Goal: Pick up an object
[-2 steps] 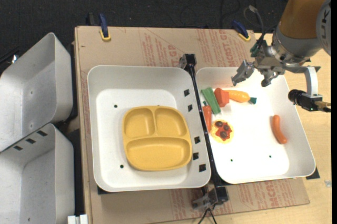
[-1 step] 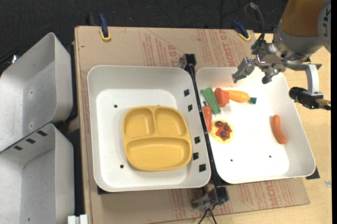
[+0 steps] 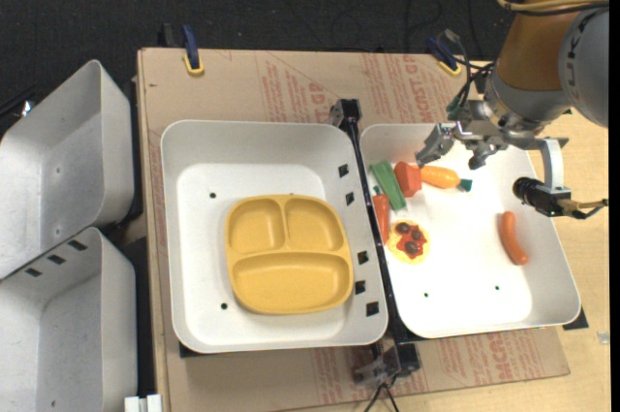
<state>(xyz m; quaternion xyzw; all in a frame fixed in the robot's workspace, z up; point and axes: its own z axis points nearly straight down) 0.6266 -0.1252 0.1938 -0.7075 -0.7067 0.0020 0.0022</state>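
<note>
My gripper [image 3: 455,151] hangs over the back of the right bin [image 3: 542,299], its two fingers spread open with nothing between them. Just below it lies an orange carrot-like piece [image 3: 439,176], beside a red piece [image 3: 407,178] and a green stick [image 3: 385,178]. A thin red pepper [image 3: 382,215] rests along the bin's left wall. A yellow slice with dark toppings [image 3: 409,240] lies near the middle, and a red-orange sausage [image 3: 513,237] lies to the right.
The left bin [image 3: 194,197] holds a yellow divided plate [image 3: 288,253]. A black divider [image 3: 363,206] with clips runs between the bins. White tubs [image 3: 58,206] stand off the bench at the left. A black cable part [image 3: 542,197] hangs by the arm.
</note>
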